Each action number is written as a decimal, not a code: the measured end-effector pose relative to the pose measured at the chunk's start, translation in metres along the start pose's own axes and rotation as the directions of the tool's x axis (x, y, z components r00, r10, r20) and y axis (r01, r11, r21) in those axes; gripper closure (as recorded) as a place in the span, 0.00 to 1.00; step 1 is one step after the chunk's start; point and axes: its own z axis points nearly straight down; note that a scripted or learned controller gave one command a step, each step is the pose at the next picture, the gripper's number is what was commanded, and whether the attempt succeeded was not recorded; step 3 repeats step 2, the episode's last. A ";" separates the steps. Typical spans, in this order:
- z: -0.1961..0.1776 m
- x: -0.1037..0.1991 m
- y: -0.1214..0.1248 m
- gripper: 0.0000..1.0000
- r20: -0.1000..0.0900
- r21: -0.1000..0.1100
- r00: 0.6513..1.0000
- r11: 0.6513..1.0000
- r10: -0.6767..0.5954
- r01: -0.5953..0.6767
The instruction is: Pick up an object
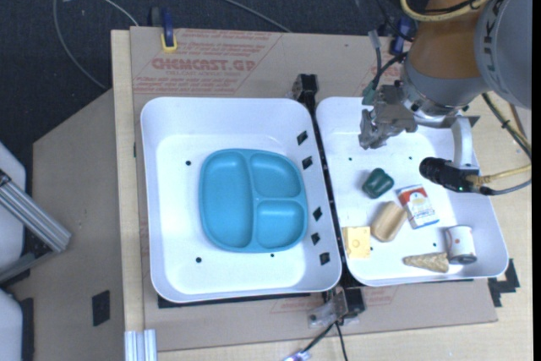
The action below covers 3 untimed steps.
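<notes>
My gripper [369,139] hangs over the far left part of the right bin [338,150], its fingers pointing down with nothing seen between them. Several small objects lie in that bin nearer the camera. A dark green block [378,181] sits just below and right of the gripper. A tan bread roll [388,221] lies beside a red and white carton [417,206]. A yellow cheese wedge [357,242] rests at the bin's front left. A small white can [460,242] and a tan pizza slice [427,262] lie at the front right.
The left bin [161,182] holds a blue divided plate [252,199]. A black divider with clips [318,182] runs between the bins. The arm's orange band [461,13] and cables hang over the right bin's far side. A black cylinder [444,172] juts over the bin's right part.
</notes>
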 end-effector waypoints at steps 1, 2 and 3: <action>0.009 0.048 0.008 1.00 0.000 -0.001 1.000 1.000 0.000 0.000; 0.000 0.107 0.022 1.00 0.000 -0.005 1.000 1.000 0.000 0.000; 0.000 0.107 0.022 1.00 0.000 -0.005 1.000 1.000 0.000 0.000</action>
